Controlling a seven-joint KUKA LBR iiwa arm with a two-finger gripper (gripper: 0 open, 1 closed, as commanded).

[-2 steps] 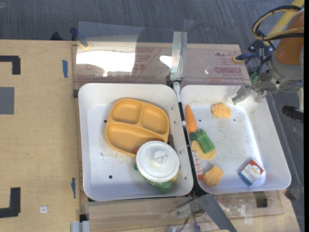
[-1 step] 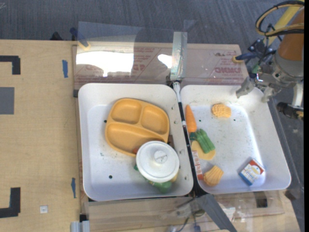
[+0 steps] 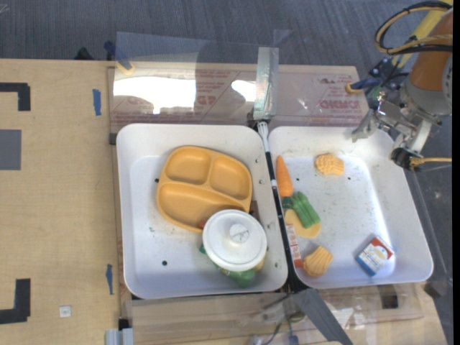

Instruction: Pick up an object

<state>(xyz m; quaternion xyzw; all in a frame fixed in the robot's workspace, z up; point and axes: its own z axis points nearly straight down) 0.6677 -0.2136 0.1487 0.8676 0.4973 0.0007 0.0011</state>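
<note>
Jaws hover above right bin [image 3: 402, 214] near corn piece [image 3: 329, 165].

Obscured and cut-off items

We note the arm [image 3: 431, 70] cut by the right edge; the lidded cup [image 3: 234, 239] covers the orange divided plate's [image 3: 205, 185] lower corner.

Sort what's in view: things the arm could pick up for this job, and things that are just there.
Could be picked:
corn piece
carrot
green vegetable
second corn piece
small carton
lidded cup
yellow divided plate

Just there:
left bin
right bin
clear plastic sheet
</note>
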